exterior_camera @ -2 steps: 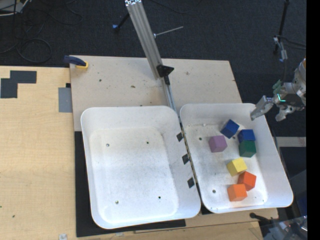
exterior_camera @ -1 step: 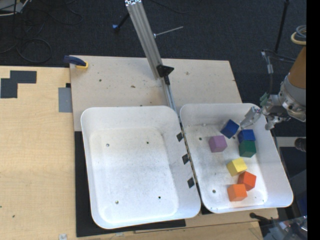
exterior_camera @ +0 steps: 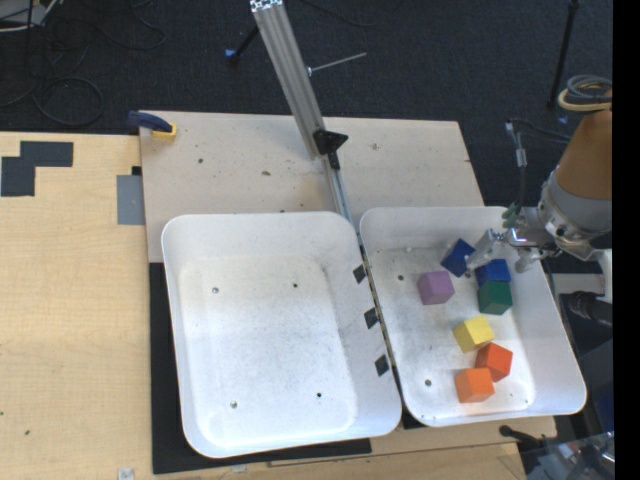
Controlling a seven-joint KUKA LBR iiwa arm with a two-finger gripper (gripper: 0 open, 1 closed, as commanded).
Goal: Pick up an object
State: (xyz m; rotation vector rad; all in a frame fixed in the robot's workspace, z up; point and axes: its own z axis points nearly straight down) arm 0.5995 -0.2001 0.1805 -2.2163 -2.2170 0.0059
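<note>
Several coloured blocks lie in the right bin (exterior_camera: pixel 560 388): a blue one (exterior_camera: pixel 458 257), a second blue one (exterior_camera: pixel 492 271), a green one (exterior_camera: pixel 494 297), a purple one (exterior_camera: pixel 435 287), a yellow one (exterior_camera: pixel 473 332), a red-orange one (exterior_camera: pixel 496 359) and an orange one (exterior_camera: pixel 473 384). My gripper (exterior_camera: pixel 509 248) reaches in from the right, at the bin's far right part. It is open, just above and behind the second blue block, with its fingers spread apart. I see no block held between them. Whether it touches that block I cannot tell.
The left bin (exterior_camera: pixel 180 268) lies beside the right one, with black clips (exterior_camera: pixel 370 317) along the shared rim. A slanted aluminium post (exterior_camera: pixel 295 78) rises behind the bins. A blue and yellow clamp (exterior_camera: pixel 152 124) sits at the bench's far left corner.
</note>
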